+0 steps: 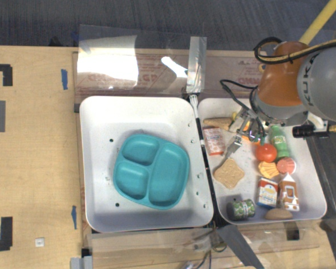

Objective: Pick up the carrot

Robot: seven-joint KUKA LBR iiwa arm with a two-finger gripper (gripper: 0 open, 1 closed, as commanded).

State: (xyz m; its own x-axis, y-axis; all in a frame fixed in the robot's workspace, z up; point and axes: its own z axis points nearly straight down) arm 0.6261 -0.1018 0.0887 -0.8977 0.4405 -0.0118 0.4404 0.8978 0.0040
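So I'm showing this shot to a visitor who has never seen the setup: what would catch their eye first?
Probably the teal divided plate, sitting alone in the left bin. Next, the grey arm with its orange band, reaching in from the right over the right bin. That bin is crowded with toy food, such as a red tomato, a cracker and a small carton.

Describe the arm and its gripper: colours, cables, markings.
The arm is grey with black KUKA lettering, and a broad orange band sits above the wrist. Black cables loop over the orange section. The gripper is a small dark metallic assembly with thin wires, including orange ones, running to it.
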